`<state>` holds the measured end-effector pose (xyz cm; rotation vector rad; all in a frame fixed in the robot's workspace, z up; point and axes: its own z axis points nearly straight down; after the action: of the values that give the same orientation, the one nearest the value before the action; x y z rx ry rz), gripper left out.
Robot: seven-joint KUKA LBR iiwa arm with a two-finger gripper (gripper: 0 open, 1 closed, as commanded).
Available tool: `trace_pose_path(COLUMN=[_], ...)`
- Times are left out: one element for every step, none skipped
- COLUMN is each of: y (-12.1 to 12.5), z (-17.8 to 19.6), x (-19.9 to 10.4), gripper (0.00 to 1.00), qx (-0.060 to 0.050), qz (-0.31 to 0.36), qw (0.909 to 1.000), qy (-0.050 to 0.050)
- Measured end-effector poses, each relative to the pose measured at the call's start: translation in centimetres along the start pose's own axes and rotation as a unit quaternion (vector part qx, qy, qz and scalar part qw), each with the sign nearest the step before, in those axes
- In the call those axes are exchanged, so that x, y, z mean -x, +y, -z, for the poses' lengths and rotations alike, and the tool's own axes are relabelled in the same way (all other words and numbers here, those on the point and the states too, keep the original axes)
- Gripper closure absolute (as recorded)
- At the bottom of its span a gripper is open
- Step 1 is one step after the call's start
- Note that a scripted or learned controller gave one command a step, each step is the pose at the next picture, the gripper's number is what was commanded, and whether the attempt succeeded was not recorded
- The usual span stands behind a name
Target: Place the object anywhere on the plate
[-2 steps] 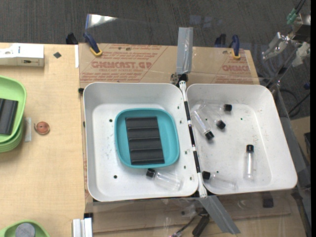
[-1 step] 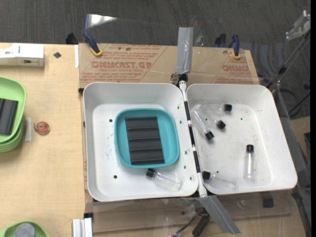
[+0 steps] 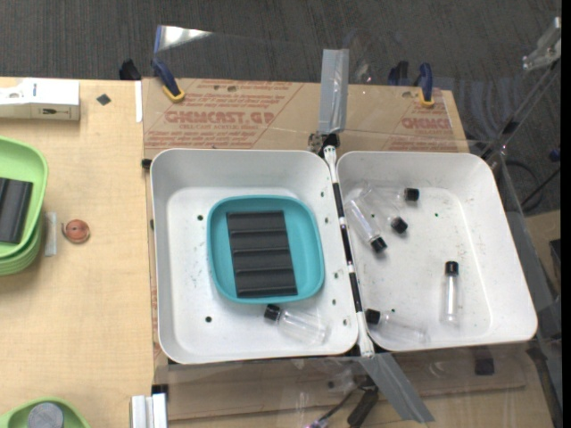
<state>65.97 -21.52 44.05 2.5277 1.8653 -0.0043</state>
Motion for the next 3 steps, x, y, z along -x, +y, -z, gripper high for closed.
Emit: trace_pose_path(y=[-0.02, -0.03, -0.08], z=[-0.04, -0.05, -0.06], x=[-0.17, -0.2, -0.11], gripper=[0.0, 0.0, 0.0], qx=[-0.001, -0.001, -0.001], qz=[-0.039, -0.077, -0.129], qw=[0.9993, 0.997, 0.9916], qy=[0.0, 0.0, 0.0])
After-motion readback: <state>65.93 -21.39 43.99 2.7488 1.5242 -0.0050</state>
